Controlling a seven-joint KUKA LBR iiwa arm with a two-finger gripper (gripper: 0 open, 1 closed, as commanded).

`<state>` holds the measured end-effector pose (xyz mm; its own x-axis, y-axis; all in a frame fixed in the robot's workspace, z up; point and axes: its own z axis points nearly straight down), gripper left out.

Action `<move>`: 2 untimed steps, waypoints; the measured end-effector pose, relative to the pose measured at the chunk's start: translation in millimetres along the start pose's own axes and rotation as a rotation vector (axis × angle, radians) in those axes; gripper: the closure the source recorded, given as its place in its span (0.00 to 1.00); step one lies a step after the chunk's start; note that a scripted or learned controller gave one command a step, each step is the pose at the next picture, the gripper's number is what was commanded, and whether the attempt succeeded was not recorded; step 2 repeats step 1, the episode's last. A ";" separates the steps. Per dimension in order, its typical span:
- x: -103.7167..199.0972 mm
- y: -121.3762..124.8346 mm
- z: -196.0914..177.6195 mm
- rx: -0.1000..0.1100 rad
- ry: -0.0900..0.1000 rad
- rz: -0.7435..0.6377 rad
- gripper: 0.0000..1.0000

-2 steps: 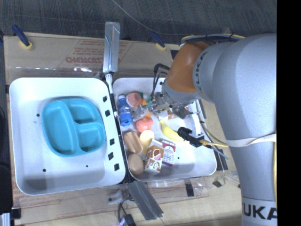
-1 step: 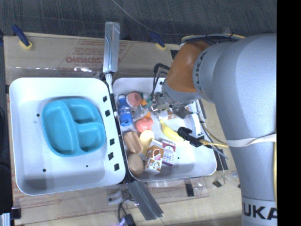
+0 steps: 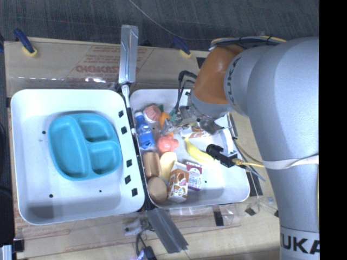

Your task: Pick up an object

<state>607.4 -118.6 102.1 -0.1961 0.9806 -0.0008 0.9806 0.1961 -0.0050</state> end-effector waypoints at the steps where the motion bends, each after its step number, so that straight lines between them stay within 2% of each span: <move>1: 29.2 28.9 -96.2 -0.015 -0.002 -0.061 1.00; 2: 29.2 28.9 -96.2 -0.015 -0.002 -0.061 1.00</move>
